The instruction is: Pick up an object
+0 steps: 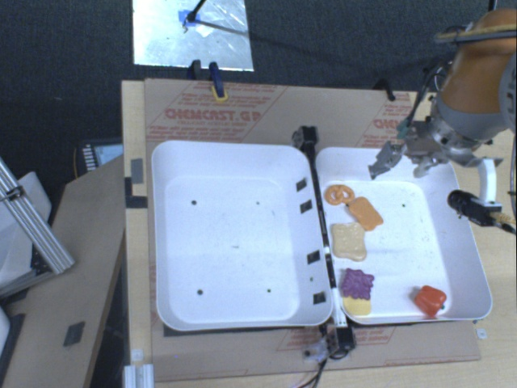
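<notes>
Listing, left to right: two shallow white bins side by side on the bench (242, 107), with contents and surroundings.
Left bin (234, 233): white floor with a few small dark dots; nothing else lies in it.
Divider (317, 225): dark strip with black clips where the two bins meet, a cable end at its near end.
Right bin (448, 241): holds six small items, five of them grouped along its left side near the divider.
Pretzel (339, 193): brown, twisted, farthest back in the group.
Orange slab (366, 213): flat, orange, just beside the pretzel on its near right.
Pale slice (349, 242): beige, bread-like, nearer than the slab.
Purple cluster (356, 283): grape-like, touching the yellow piece (357, 305) at the near edge.
Red-orange block (430, 299): alone in the near right corner, well apart from the group.
Bench surface: brown board printed in red lettering, a yellow-and-blue clamp (216, 83) at its far edge.
Room: dark carpet, a shiny metal sheet (192, 23) beyond the bench, aluminium framing (28, 225) at far left.
Hand (404, 158): over the far edge of the right bin, nothing between its fingers; whether they are spread or pressed together cannot be told.
Nearest item to hand: the pretzel, below and left of it, not touching.
</notes>
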`<state>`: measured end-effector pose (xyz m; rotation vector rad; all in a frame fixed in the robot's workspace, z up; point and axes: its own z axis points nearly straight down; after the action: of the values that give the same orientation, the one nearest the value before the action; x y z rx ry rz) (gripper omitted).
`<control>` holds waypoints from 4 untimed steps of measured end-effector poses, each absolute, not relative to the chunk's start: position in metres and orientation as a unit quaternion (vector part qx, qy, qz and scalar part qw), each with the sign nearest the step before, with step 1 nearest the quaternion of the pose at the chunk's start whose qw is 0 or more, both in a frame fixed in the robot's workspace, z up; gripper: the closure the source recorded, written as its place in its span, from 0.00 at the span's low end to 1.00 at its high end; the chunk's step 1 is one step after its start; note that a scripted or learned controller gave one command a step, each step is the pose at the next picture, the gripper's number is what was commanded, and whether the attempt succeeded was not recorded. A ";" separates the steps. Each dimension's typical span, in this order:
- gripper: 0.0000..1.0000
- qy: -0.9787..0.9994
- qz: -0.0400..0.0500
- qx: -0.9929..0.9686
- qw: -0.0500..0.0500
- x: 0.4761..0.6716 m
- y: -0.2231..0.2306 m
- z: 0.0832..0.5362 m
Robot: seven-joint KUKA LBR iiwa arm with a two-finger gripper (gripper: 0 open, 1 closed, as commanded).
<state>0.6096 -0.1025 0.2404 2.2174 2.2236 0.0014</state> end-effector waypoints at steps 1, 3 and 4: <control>0.00 0.706 0.000 0.708 -0.001 0.586 -0.114 0.080; 1.00 0.711 0.004 0.703 0.002 0.587 -0.028 0.190; 1.00 0.710 0.004 0.704 0.002 0.579 0.022 0.298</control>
<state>0.5785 0.0222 0.2984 2.2080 2.2278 0.0112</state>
